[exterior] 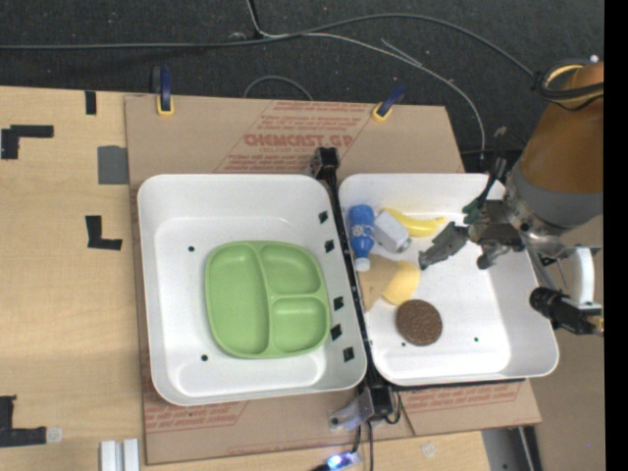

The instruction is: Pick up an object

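Observation:
The right bin (491, 356) holds a small cluster at its left side: a blue bottle (360, 230), a grey-white block (392, 232), a yellow banana (420, 225), a pale yellow lump (400, 285) and a round brown cookie (419, 322). My gripper (457, 258) hangs over the middle of this bin, just right of the banana and the lump. Its two dark fingers stand apart, open, with nothing between them. The grey arm with its orange band (571, 91) comes in from the right.
The left bin (162, 263) holds a green divided plate (267, 297). A black divider (343, 283) separates the two bins. Cardboard (294, 135) lies under both bins, clamped at the back. A cable (432, 42) runs across the dark floor behind.

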{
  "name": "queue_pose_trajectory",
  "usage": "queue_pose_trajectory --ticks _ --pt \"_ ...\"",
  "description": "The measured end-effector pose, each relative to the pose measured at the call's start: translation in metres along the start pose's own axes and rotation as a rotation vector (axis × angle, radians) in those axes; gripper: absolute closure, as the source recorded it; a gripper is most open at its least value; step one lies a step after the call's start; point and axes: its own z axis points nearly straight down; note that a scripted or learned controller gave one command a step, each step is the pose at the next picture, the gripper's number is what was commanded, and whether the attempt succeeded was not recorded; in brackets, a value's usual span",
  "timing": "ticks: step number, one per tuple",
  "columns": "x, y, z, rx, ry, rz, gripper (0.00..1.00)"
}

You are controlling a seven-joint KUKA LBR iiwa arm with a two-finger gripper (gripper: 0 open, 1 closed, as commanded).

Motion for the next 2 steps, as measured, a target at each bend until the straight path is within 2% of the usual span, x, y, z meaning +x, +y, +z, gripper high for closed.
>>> queue_pose_trajectory --ticks 1,2 --pt "0.000 0.002 -0.006 -0.013 -0.002 -0.004 0.00" --pt "0.002 0.008 0.039 -0.008 -0.001 -0.003 0.00"
